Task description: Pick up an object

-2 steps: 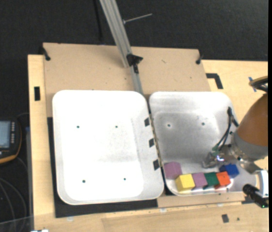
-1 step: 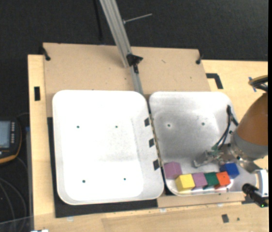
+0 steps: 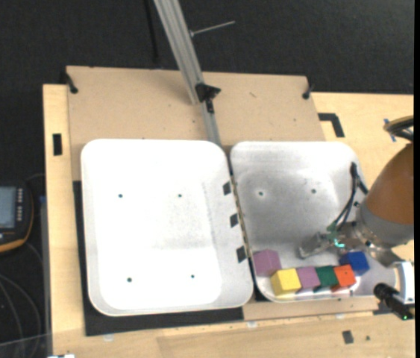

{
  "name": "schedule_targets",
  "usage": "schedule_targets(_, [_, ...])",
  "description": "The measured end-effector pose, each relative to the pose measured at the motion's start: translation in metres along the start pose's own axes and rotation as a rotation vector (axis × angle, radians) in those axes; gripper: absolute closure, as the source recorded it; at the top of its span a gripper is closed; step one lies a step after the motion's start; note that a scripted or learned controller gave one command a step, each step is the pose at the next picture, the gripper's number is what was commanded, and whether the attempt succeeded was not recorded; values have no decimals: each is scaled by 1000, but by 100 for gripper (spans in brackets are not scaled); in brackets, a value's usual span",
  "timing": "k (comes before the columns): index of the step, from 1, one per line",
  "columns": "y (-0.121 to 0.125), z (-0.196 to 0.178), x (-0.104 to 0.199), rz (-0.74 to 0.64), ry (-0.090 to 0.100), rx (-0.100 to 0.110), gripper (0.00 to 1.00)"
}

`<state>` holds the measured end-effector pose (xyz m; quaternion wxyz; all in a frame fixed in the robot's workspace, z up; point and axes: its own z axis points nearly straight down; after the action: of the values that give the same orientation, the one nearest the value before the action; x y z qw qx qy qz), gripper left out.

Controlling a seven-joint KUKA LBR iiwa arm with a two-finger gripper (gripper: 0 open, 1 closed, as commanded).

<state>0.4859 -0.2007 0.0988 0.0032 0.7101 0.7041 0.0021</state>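
Hovering metal fingers (image 3: 315,246), state unclear, above scuffed right bin (image 3: 288,170); 6 matte square blocks (image 3: 310,274) clustered at near wall.

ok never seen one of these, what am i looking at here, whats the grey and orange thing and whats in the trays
It is a single shot from a fixed camera above a workbench, looking down at a slant. The grey and orange thing is a robot arm reaching in from the right; its gripper hangs low over the right bin. Small blocks are bunched in that bin's near corner: two purple, yellow, green, orange and blue. Nothing shows between its fingers. The left bin sits beside it.
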Motion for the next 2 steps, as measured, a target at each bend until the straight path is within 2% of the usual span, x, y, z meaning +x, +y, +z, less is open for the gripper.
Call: schedule_targets(2, [0,0,0,2,0,-1,0])
